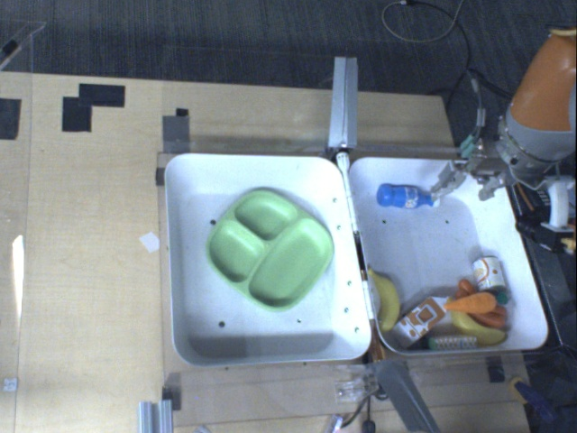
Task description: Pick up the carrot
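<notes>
Over the far right part of the right shallow white plastic bin (pixel 424 242) hangs the claw (pixel 469 180) of the grey arm with its orange band (pixel 548 70), reaching in from the right side of the camera view. Its two thin metal fingers (pixel 448 179) stand spread apart with nothing between them, one tip just beside the small blue plastic bottle (pixel 402 196) that lies on its side near the bin's far wall. Well apart from the claw, in the near right corner of the same bin, lies the orange carrot (pixel 476 303), resting in a heap of other things: a yellow banana (pixel 472 336) under it along the near wall, a small white and orange can (pixel 489 271) just beyond it, and a brown and white printed packet (pixel 422 319) to its left. A second yellow banana (pixel 388 299) lies against the bin's left wall. In the left shallow white bin (pixel 194 332) sits a light green plastic plate with three compartments (pixel 270 247), roughly in the middle. Both bins rest side by side on the pale wooden tabletop (pixel 81 260), with a grey metal bar (pixel 343 106) standing at the far end of the seam between them.
</notes>
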Motion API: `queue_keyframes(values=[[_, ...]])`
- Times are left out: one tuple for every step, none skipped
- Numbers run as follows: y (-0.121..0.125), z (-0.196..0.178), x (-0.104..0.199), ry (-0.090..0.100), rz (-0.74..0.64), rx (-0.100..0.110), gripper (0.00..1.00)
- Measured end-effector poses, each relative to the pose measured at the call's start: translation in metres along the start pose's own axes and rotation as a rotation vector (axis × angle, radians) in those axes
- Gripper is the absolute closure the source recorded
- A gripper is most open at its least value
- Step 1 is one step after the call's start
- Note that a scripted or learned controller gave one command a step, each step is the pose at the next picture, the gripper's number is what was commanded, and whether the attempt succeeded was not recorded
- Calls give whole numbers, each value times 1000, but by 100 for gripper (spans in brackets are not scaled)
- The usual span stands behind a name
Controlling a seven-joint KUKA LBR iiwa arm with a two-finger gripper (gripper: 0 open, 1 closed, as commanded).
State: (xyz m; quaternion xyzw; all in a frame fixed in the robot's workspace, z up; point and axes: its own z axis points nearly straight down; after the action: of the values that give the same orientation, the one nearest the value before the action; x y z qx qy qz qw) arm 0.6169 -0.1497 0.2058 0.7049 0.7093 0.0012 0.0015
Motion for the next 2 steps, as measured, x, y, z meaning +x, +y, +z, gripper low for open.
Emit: queue_keyframes(values=[[-55,30,-11,0,34,0,0],[-129,46,-18,0,93,0,0]])
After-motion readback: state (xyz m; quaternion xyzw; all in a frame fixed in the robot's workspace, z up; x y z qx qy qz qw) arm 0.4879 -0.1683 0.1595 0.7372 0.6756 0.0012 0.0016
